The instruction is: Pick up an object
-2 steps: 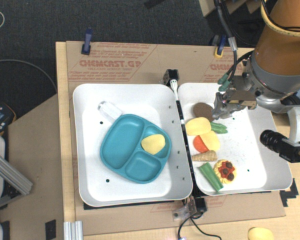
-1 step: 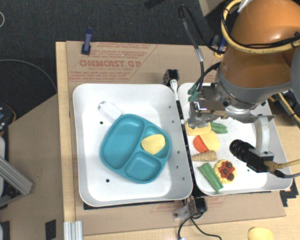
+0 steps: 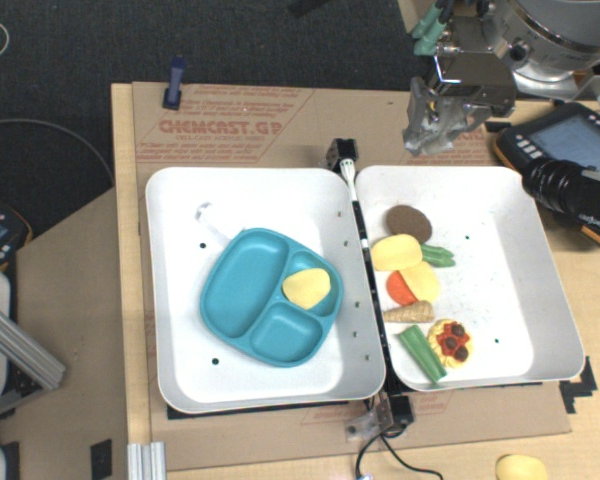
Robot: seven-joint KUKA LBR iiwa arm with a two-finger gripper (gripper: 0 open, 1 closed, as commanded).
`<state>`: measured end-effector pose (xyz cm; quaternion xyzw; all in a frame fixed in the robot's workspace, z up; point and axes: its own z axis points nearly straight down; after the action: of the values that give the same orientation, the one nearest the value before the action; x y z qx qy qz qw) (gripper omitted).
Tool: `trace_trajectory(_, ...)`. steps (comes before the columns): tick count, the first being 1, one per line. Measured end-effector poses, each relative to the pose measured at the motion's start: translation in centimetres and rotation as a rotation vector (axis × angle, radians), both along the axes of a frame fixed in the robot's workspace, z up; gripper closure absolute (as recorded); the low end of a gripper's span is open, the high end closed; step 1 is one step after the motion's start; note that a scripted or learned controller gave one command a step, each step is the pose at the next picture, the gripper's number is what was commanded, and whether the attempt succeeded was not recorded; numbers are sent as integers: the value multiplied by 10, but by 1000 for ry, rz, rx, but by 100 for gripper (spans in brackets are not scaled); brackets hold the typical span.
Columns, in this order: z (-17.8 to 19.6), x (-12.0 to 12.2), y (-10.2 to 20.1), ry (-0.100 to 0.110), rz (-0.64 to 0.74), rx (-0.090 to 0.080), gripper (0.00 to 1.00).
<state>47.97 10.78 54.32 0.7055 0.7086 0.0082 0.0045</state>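
You're at the approach: your hand hangs above the right bin, grip state unclear; next, descend onto the food pile.

Arm — grey, orange band above wrist, enters from upper right. Gripper — metal, points down, hangs at upper right; nothing visible between fingers; finger spacing unclear.
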Motion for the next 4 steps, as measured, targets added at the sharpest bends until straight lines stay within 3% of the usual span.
trace_trajectory(1,-112,-1,14,28,-4,-8,100)
trace_trajectory(2,-30,-2,115,10,7,1,100)
trace_trajectory(3,-173,-2,113,33,-6,-12,100)
trace_trajectory(4,0,0,68,1,-9,1,100)
